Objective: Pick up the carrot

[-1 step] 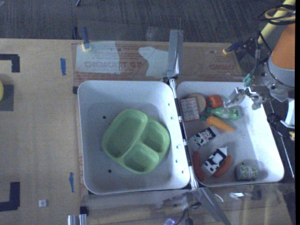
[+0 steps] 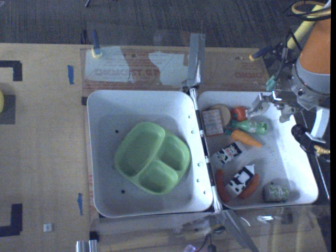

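Small orange carrot (image 2: 247, 137), tapered, lying slantwise in the right bin (image 2: 294, 161), gripper (image 2: 261, 105) above-right, grip state impossible to tell

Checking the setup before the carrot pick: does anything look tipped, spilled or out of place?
Nothing looks spilled or broken. The carrot lies loose in the right bin among crowded toys, and the green divided plate sits askew in the left bin.

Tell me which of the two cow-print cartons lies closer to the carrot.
The smaller cow-print carton, lying just below-left of the carrot. The other cow-print carton sits further down the right bin, between the two red sausages.
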You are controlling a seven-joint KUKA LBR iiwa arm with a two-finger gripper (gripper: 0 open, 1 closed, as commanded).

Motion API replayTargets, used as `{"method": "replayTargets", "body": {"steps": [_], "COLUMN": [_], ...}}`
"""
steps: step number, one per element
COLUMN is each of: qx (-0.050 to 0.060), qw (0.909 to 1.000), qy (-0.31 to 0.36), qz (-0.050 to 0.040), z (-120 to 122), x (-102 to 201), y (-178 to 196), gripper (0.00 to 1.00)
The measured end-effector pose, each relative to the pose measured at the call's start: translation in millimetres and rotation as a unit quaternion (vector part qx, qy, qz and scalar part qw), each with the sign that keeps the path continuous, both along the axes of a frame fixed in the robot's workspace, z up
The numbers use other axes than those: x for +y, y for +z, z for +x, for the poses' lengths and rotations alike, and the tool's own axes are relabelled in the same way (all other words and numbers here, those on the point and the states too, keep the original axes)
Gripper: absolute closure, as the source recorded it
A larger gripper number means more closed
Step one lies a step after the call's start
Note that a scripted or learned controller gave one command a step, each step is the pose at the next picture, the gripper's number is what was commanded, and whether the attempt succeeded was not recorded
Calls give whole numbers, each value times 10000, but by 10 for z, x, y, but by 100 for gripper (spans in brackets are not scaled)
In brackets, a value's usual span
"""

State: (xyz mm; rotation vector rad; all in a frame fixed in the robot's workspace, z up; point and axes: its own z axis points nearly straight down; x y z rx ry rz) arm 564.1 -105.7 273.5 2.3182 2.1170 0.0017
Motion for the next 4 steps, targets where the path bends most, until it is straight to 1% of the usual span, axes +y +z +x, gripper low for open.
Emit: {"method": "replayTargets", "body": {"steps": [1, 2, 3, 4], "qx": [-61, -3, -7, -21], "qw": [9698, 9808, 9843, 9845], "qy": [2438, 1948, 1763, 1753], "qz": [-24, -4, -4, -10], "z": [34, 231, -15, -9], "x": [-147, -81, -87, -96], "y": [-1498, -718, -1725, -1626], "gripper": [0, 0, 0, 100]}}
